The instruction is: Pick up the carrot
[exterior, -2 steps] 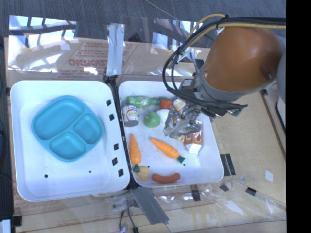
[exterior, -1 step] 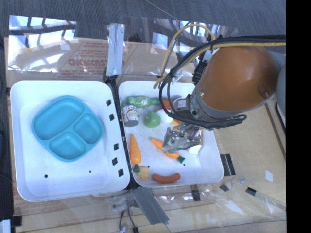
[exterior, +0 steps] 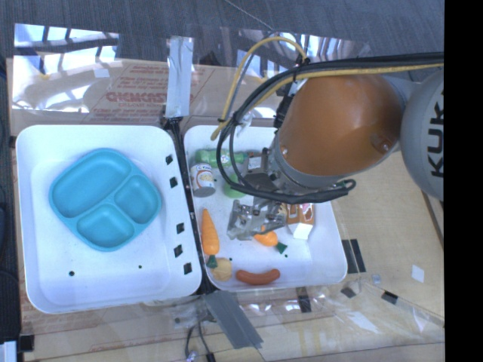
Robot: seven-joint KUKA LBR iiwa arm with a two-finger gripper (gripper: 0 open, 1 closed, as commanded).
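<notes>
Orange and slim, the carrot point(exterior: 210, 233) lies by the left wall of the right bin point(exterior: 324, 259), long axis running from the bin's far edge to its near edge (leafy end nearest). To its right, just beside it, hangs the end effector point(exterior: 250, 221); whether it is wide or narrow I cannot tell.

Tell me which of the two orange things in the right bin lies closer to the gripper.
The small orange piece, just below the gripper. The long carrot lies apart, by the bin's left wall.
</notes>
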